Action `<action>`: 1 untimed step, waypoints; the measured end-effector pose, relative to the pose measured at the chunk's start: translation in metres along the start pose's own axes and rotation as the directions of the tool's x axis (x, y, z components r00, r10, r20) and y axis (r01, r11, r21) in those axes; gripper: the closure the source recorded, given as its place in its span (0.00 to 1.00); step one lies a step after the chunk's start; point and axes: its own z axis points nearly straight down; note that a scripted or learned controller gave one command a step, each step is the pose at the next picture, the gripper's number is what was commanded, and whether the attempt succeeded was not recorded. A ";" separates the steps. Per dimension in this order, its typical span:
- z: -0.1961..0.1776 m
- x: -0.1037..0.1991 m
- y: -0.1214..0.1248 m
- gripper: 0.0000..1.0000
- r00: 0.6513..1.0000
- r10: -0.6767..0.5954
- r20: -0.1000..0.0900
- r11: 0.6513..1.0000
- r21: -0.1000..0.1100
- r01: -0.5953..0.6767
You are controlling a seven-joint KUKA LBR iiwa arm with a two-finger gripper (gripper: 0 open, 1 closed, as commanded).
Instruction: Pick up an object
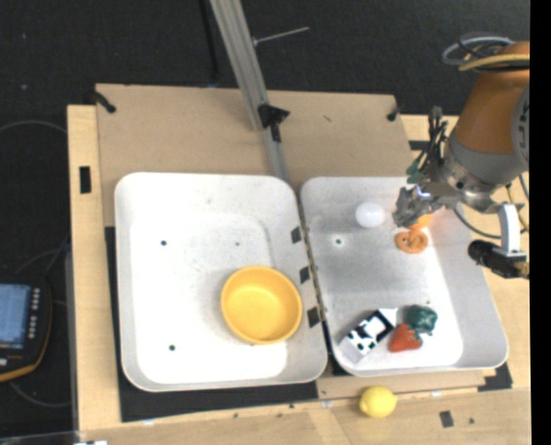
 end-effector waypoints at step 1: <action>-0.055 -0.010 -0.002 1.00 1.000 0.001 0.000 1.000 0.001 -0.001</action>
